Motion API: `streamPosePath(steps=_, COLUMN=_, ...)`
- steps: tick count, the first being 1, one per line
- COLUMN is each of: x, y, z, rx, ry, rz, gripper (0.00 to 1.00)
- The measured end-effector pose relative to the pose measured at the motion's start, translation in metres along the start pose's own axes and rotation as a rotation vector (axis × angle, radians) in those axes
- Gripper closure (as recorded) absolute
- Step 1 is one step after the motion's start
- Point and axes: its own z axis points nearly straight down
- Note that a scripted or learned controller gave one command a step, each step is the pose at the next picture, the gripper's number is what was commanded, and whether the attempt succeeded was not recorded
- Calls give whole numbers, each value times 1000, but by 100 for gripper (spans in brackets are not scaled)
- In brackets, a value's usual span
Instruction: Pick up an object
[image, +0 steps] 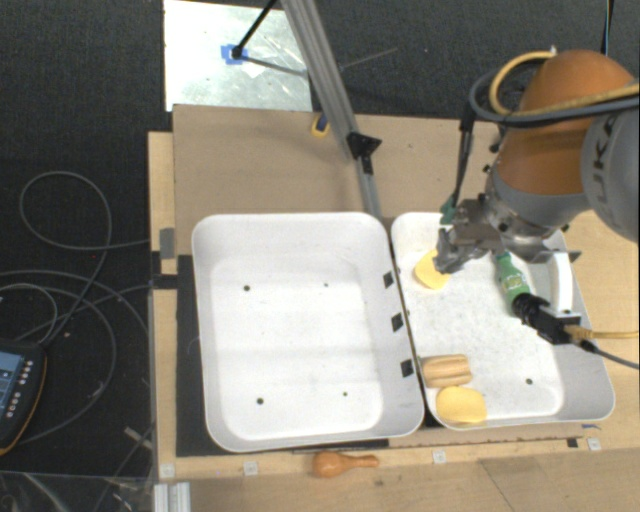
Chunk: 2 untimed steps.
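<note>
In the right bin (500, 330), a pale yellow piece (428, 273) lies near the far left corner. My gripper (447, 258) hangs just over its right edge, touching or nearly touching it; the arm's body hides the fingers. A green bottle-shaped object (511, 280) lies to the right of the gripper, partly under the arm. At the near left of the same bin rest a tan hot-dog bun (446, 370) and a yellow round object (461, 405).
The left bin (295, 330) stands beside the right one. A small brown pear-shaped object (342, 462) lies on the bench in front of the bins. A slanted grey pole (335, 95) rises behind them. Cables trail on the floor at left.
</note>
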Motion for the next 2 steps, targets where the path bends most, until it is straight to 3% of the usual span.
streamPosePath(steps=2, x=93, y=19, z=25, rx=1, ry=0, rz=1, gripper=100)
